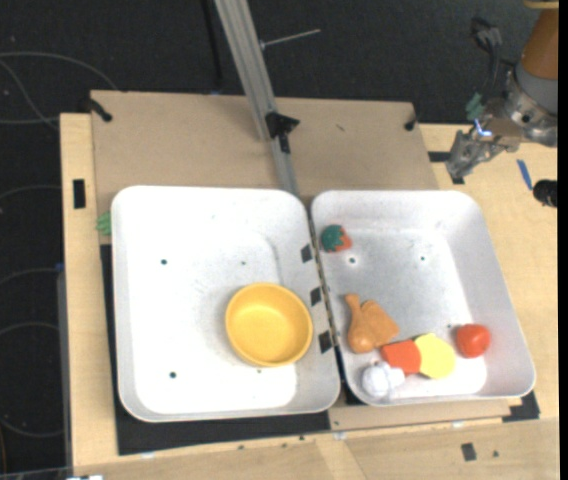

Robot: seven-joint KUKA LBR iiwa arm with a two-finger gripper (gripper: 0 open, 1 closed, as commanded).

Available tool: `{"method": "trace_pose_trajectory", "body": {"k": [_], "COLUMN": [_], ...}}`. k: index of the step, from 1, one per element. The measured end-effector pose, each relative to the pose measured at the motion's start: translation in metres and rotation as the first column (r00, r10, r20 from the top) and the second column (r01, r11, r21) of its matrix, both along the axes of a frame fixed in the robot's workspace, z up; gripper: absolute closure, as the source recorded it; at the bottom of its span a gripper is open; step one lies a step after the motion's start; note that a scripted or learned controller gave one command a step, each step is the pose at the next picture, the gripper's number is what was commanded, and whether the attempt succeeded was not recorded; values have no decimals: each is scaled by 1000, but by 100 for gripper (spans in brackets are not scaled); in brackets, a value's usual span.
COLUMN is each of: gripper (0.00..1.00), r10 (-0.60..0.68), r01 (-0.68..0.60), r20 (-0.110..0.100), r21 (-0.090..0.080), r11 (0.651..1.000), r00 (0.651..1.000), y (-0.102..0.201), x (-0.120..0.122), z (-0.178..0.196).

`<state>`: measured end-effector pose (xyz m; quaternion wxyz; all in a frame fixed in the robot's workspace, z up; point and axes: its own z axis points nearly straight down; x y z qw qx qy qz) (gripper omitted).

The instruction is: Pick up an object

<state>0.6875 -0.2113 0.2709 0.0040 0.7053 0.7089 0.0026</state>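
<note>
Plainly, a yellow bowl (pixel 268 323) sits upright; the gripper's (pixel 461 163) grasp state cannot be told.

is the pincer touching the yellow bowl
Apart. The camera view shows the pincer beyond the right bin's far corner, while the yellow bowl sits in the left bin.

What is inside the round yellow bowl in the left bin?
The round yellow bowl shows a bare yellow interior, with nothing in it. It sits in the left white bin; the patch of bin floor beneath the bowl is covered.
</note>
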Motion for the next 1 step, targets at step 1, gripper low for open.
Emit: {"method": "trace_pose_trajectory", "body": {"k": [1], "gripper": [100], "r10": [2], "r01": [-2], "r20": [-4], "r21": [2], "r11": [1000], "r00": [1000], "y": [0], "x": [1], "z": [24]}}
